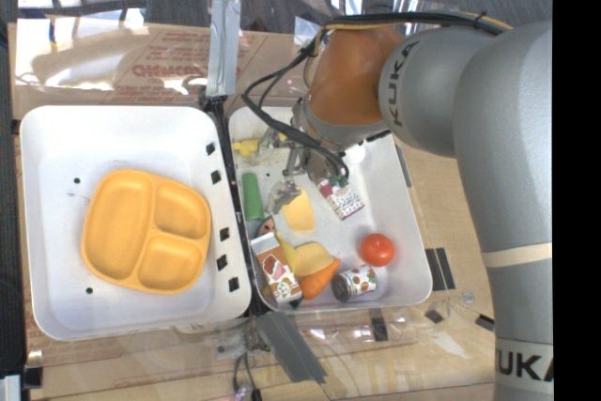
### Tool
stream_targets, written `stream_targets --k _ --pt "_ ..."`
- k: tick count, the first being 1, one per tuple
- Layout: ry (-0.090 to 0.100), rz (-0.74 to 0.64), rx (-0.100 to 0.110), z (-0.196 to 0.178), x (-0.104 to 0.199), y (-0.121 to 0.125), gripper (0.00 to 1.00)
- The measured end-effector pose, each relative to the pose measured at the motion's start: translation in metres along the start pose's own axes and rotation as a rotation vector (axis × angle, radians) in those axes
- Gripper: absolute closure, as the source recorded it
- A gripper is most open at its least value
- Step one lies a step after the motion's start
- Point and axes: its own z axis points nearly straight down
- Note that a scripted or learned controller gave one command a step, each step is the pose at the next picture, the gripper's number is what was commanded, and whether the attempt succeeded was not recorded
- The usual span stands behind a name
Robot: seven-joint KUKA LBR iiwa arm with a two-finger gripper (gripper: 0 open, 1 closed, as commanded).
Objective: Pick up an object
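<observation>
Yellow cheese wedge (300, 213) lies mid right bin (406, 211), just below my pincer (299, 172), lowered there for a top-down grab; can't tell pincer state, nothing visibly held.

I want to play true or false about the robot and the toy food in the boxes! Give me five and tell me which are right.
1. The yellow divided tray lies in the left bin. True.
2. The red tomato sits on the yellow tray. False: it lies in the right bin, near the small can.
3. The gripper is over the right bin. True.
4. The green stick-shaped toy lies in the left bin. False: it lies in the right bin, along its left wall.
5. The orange carrot lies near the front of the right bin. True.
</observation>
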Motion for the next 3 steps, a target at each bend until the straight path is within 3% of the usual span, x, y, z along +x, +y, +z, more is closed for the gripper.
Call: stream_targets --k 1,2,3 --pt "-0.011 0.028 0.007 -0.130 0.065 -0.042 0.00" --pt "0.000 -0.287 0.001 0.000 0.052 -0.094 0.00" --pt "0.003 -0.202 0.000 0.001 0.075 -0.063 0.00"
